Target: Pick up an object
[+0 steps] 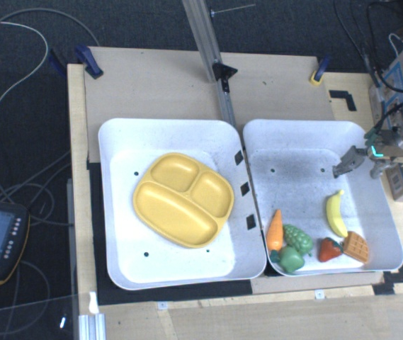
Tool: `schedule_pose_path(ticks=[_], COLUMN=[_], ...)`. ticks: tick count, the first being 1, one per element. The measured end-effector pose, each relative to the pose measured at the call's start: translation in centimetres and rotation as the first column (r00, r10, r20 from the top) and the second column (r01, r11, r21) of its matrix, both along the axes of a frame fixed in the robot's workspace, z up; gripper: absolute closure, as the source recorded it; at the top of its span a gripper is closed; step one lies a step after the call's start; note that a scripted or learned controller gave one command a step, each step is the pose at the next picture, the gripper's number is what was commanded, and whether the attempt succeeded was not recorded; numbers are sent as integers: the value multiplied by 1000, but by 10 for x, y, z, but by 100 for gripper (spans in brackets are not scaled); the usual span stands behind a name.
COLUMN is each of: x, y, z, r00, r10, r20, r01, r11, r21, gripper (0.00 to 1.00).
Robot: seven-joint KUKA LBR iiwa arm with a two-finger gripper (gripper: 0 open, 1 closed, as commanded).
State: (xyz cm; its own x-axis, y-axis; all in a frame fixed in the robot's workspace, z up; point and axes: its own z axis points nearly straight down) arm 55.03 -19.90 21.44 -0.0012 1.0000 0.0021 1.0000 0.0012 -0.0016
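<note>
At the near edge of the right white plastic bin (392, 222), a row of toy foods lies close together. A small brown toy waffle (356, 246) sits nearest the bin's near right corner, and a red toy strawberry (329, 249) touches its left side. Further left, a green toy pepper (291, 260) lies by the near wall, with a bumpy green toy bunch of grapes (297, 237) just behind it. An orange toy carrot (275, 230) stands along the bin's left wall, touching the grapes. A yellow toy banana (336, 214) lies a little further back, just behind the strawberry and waffle. Further back still, near the bin's right wall, the grey tool (348, 163) hangs over the bare bin floor, apart from the banana. Nothing is between its fingers, but I cannot tell if they are spread or closed. In the left white plastic bin (116, 183), a yellow plastic plate with three sections (183, 199) rests in the middle. Both bins sit side by side on the tan wooden worktop (279, 83).
</note>
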Motion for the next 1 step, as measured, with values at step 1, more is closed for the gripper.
schedule_pose_path(ticks=[1], x=[-5], y=[5], z=[-62], r00=[1000], r10=[-1], r20=[-7], r01=[1], r11=[1000], r21=[2], gripper=[0])
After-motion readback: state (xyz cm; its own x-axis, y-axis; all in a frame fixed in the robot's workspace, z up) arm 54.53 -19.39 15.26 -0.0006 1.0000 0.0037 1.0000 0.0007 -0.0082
